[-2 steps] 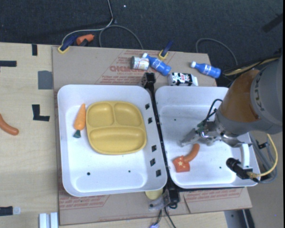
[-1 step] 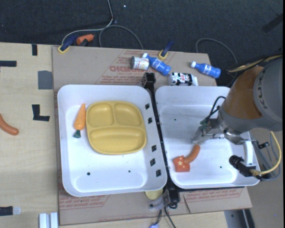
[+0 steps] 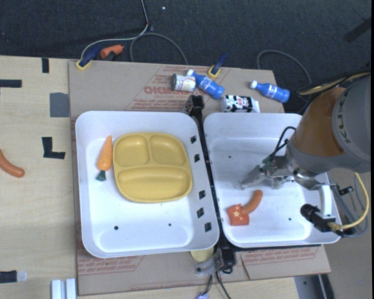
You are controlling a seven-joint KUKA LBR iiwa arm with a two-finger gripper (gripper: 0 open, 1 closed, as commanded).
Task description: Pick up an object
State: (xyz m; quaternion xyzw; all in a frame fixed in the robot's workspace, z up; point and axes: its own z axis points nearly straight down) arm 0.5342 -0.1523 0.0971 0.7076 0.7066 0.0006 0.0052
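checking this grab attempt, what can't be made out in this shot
- Gripper, camera view: its tips are small and blurred, so its state is unreadable.
- Sausage and red piece: too small to tell if they touch.
- Arm: cut off by the right edge.

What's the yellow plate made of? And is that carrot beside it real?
The yellow plate looks like moulded plastic: one even colour, smooth, rounded compartments. The carrot is probably a plastic toy too, since its orange looks uniform and smooth, though that's hard to confirm from here.

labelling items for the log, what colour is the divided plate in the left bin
Yellow. The divided plate shows best in the camera view, beside an orange carrot.
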